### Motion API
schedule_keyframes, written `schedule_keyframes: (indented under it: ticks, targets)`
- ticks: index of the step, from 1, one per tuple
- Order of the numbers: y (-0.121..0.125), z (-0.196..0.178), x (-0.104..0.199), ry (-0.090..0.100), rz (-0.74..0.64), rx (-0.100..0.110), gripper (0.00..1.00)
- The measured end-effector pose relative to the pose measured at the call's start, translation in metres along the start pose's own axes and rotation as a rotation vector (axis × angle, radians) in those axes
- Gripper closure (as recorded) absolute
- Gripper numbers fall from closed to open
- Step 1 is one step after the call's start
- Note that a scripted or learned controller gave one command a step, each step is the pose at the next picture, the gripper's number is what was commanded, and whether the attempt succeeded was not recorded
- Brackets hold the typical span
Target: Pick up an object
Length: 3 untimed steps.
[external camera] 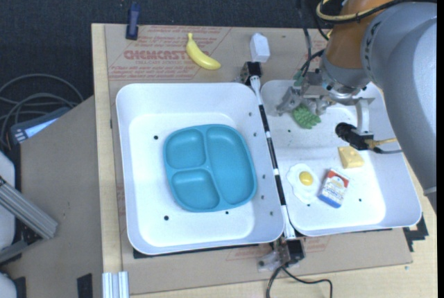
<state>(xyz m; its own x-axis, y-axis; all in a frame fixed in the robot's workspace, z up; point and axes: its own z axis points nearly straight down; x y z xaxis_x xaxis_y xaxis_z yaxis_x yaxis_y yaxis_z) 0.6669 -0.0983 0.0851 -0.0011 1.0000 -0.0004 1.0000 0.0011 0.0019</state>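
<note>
**A:** Where is the end effector placed?

**B:** The end effector (305, 103) is seen low over the far part of the right bin (392, 210), directly above a green leafy item (306, 119). That item is set close to the bin's back wall. Whether the two are touching cannot be made out.

**A:** Is the green leafy item gripped?

**B:** That cannot be told. How far the end effector is opened is not shown clearly, so no grasp can be confirmed.

**A:** What else is kept in that bin?

**B:** A yellow block (351, 157) is placed toward the right side. A fried egg (302, 177) and a small carton (334, 189) are laid side by side near the front, well apart from the green leafy item.

**A:** And the left bin (139, 116)?

**B:** It is occupied by a blue sectioned plate (208, 166), set near its middle.

**A:** Is anything left outside the bins?

**B:** A banana (201, 55) is laid on the surface (111, 151) behind the left bin. A small white piece (259, 47) is seen to its right, and a small blue thing (132, 21) at the surface's far left edge.
</note>
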Motion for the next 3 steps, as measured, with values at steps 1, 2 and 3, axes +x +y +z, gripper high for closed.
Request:
schedule_keyframes:
  ticks: [1,2,3]
  targets:
    - [0.001,-0.011,0.0,-0.002,-0.001,-0.003,1.0]
    - [0.001,-0.01,0.0,-0.002,-0.001,-0.002,0.0]
    - [-0.071,0.001,-0.022,0.0,0.002,0.004,0.0]
